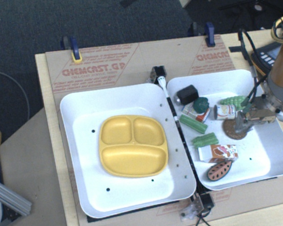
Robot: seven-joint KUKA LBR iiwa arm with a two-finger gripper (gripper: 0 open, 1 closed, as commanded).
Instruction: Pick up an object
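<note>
While the gripper (243, 120) hangs over the brown disc (232, 129), you can't tell its state; disc sits just left-below it, right of green block (205, 140).

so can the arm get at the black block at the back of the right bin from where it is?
Probably yes. The black block lies bare on top, nothing over it, and the pincer sits in the same right bin, just nearer the front.

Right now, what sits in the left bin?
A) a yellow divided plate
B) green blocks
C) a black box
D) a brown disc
A: the yellow divided plate lies alone in the left bin; the small items are all in the right bin.
</note>
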